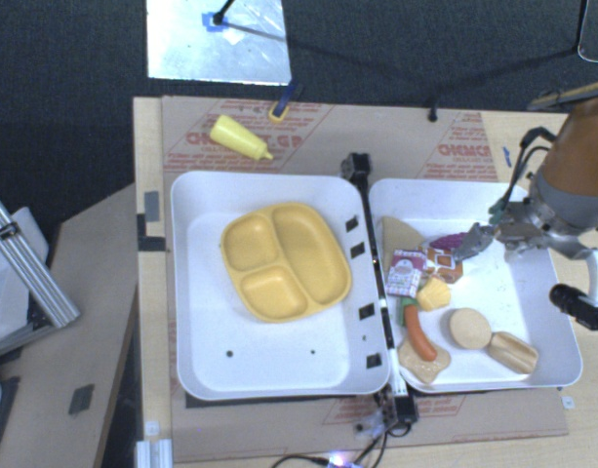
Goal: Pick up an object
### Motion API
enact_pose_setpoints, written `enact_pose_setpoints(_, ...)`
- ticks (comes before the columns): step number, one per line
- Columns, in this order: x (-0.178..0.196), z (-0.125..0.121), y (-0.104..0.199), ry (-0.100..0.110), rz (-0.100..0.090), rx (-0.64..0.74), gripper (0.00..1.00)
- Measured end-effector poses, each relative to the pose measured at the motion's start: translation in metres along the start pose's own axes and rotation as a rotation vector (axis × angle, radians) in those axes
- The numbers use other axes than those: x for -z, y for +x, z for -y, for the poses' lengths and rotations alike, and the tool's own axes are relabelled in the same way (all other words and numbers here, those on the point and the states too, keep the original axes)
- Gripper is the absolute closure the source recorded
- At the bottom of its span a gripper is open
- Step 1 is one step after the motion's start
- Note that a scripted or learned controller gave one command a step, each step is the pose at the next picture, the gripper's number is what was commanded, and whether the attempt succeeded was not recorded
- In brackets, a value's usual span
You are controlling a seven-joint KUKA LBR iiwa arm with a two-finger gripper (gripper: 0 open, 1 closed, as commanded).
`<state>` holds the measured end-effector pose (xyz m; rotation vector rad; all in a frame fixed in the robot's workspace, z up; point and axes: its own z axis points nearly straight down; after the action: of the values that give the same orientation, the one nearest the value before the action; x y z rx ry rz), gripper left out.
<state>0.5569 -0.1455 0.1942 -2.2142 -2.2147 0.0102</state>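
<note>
Dark carpet surrounds a wooden bench (308, 130) covered by printed cardboard, on which sit two shallow white bins side by side. Left bin (196, 291): one yellow three-compartment tray (284, 259), lying flat near the centre. Right bin (542, 305): a small pink-and-white carton (405, 272), a yellow block (434, 294) just beside it, an orange carrot-like piece (419, 334), a round tan bun (469, 328), a brown bread roll (513, 351), a beige flat piece (398, 232) at the bin's left wall, and a purple item (455, 243) next to a small orange packet (445, 262). Gripper (486, 234): reaches in from the right, low over the right bin, its tip touching or just beside the purple item; whether its jaws are closed or hold anything cannot be told. Behind the bins on the cardboard: a yellow mustard bottle (240, 137). Beyond the bench: a shiny metal plate (219, 29).
</note>
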Motion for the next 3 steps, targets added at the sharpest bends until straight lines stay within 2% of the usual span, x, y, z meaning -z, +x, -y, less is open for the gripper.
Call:
enact_pose_setpoints(1,0.007,-0.003,0.0,-0.013,0.003,0.003,0.0)
enact_pose_setpoints(3,-0.078,-0.014,-0.002,-0.012,0.001,0.001,0.0)
